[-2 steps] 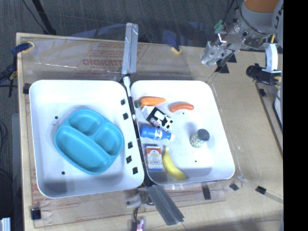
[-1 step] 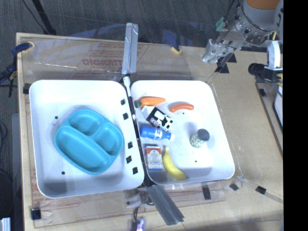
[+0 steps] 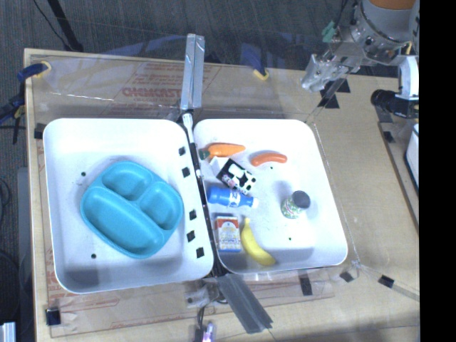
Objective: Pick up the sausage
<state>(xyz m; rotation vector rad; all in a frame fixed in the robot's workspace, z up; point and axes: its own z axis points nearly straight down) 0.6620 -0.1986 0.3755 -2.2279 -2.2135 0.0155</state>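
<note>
The sausage (image 3: 268,158), a short reddish-orange link, lies near the back of the right bin (image 3: 329,191), just right of an orange carrot (image 3: 224,149). My gripper (image 3: 324,80) hangs above the bench beyond the right bin's back right corner, well up and to the right of the sausage. It is open and its fingers hold nothing.
The right bin also holds a black-and-white carton (image 3: 236,176), a blue bottle (image 3: 229,198), a red box (image 3: 227,234), a banana (image 3: 254,246) and a small dark-lidded jar (image 3: 294,204). A blue divided plate (image 3: 132,207) lies in the left bin (image 3: 64,155).
</note>
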